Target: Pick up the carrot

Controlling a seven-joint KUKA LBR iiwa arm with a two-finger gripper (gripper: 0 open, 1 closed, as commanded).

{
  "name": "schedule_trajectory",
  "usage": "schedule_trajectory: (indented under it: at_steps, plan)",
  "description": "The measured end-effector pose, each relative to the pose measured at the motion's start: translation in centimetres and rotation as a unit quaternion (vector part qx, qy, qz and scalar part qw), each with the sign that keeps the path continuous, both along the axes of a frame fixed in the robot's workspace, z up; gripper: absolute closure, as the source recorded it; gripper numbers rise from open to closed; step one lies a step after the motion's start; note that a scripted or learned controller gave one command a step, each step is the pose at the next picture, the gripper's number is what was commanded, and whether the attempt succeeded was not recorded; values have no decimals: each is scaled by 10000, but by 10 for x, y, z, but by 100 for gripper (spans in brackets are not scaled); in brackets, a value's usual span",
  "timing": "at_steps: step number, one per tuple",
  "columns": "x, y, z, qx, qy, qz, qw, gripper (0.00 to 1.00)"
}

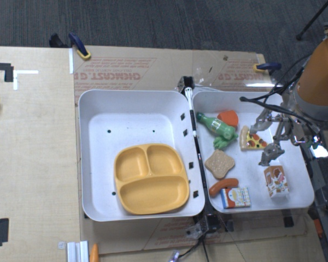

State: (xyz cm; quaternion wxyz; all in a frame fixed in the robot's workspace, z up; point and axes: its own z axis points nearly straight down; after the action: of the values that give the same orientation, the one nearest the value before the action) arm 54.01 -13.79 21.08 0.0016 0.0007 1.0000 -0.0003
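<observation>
Carrot: the orange carrot with a green leafy top [223, 129] lay in the right white bin [303, 198], well to the left of the gripper and a little farther back, its green end beside the bottle.
Gripper: the two-finger metal gripper [267, 142] hung over the right bin, its fingers spread apart with nothing between them.
Pizza slice: a small wedge of toy pizza with red dots [252, 140] lay just left of the gripper, between it and the carrot.
Bottle: a green toy bottle [214, 124] lay tilted on the far side of the carrot from the gripper, near the bin's left wall.
Carton: a small white and brown carton [276, 180] stood below the gripper, towards the bin's front.
Bread: a tan toy bread slice [220, 164] lay left and forward of the gripper.
Sausage: an orange-red toy sausage [223, 186] lay just in front of the bread.
Box: a small blue and white box [235, 197] sat touching the sausage, at the bin's front.
Left bin: the left white bin [95, 108] held a yellow three-compartment plate [151, 178], far left of the gripper.
</observation>
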Motion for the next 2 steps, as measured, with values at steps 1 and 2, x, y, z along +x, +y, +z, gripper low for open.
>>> schedule_trajectory:
  at_steps: [1,2]
  plan:
    - [-16,70,-19,6,2,-207,9998,0]
    - [-38,168,0,7,-3,125,9999,0]
